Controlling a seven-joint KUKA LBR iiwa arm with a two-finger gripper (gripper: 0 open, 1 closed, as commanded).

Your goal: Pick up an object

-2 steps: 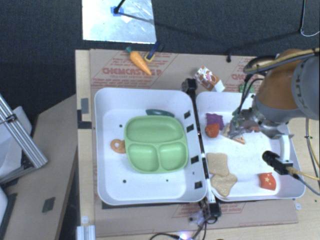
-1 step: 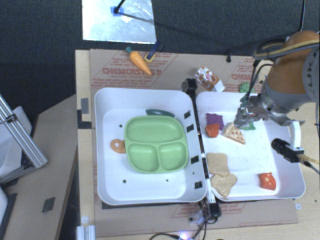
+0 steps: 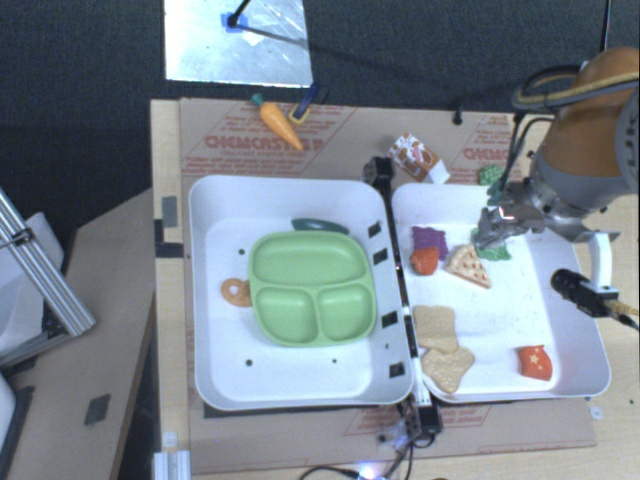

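Gripper [image 3: 490,236] hangs low in the right bin [image 3: 575,378], fingers too blurry to tell, with the pizza slice [image 3: 467,266] just to its near left, pointing left.

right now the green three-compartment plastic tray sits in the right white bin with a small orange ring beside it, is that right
Not quite. The camera view shows the green three-compartment plastic tray in the left white bin, not the right one. The rest holds: the small orange ring lies beside the tray, just off its left edge.
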